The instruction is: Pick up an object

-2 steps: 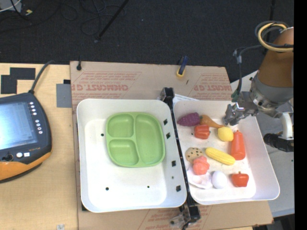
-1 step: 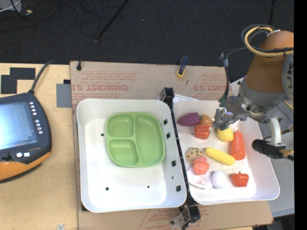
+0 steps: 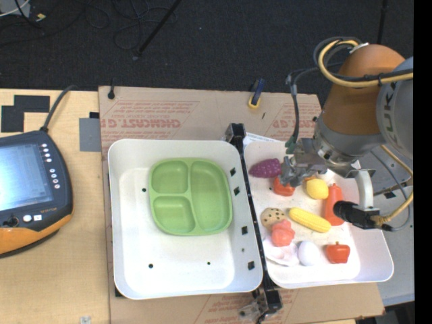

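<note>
The right bin [image 3: 374, 265] holds several toy foods: purple grapes [image 3: 264, 168], a small red piece [image 3: 283, 189], a yellow lemon [image 3: 317, 189], an orange carrot [image 3: 333, 206], a corn cob [image 3: 309, 219], a brown cookie [image 3: 272, 216], a red strawberry-like piece [image 3: 283, 233], a white egg [image 3: 308, 252] and a red pepper [image 3: 337, 252]. My gripper [image 3: 291, 173] is low in the bin's far left part, directly over the small red piece, between the grapes and the lemon. The gripper body hides whether it touches that piece.
The left bin [image 3: 128, 248] holds a green divided plate [image 3: 190, 197]. A black clamp bar [image 3: 246, 208] runs between the bins. A tablet-like pendant [image 3: 27, 187] lies on the bench at the left. Cables hang beside the arm on the right.
</note>
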Robot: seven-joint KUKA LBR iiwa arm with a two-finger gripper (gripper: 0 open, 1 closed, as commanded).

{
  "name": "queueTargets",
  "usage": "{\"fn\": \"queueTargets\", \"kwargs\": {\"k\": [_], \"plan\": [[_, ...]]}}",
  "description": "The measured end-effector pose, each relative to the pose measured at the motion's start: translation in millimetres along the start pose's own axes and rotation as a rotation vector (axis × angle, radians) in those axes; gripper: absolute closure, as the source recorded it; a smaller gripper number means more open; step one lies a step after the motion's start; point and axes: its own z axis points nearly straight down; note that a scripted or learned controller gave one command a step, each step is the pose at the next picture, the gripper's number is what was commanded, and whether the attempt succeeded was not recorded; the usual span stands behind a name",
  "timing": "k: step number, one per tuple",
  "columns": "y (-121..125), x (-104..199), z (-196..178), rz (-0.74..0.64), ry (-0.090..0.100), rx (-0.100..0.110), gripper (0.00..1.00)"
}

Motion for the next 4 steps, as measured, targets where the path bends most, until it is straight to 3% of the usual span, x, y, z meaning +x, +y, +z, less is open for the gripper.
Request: {"fn": "queueTargets", "kwargs": {"k": [2, 3, 4], "plan": [[-35, 77, 16, 0.002, -0.001, 0.003, 1.00], [-19, 78, 24, -0.001, -0.003, -0.001, 1.00], [-35, 74, 17, 0.001, -0.002, 0.002, 1.00]]}}
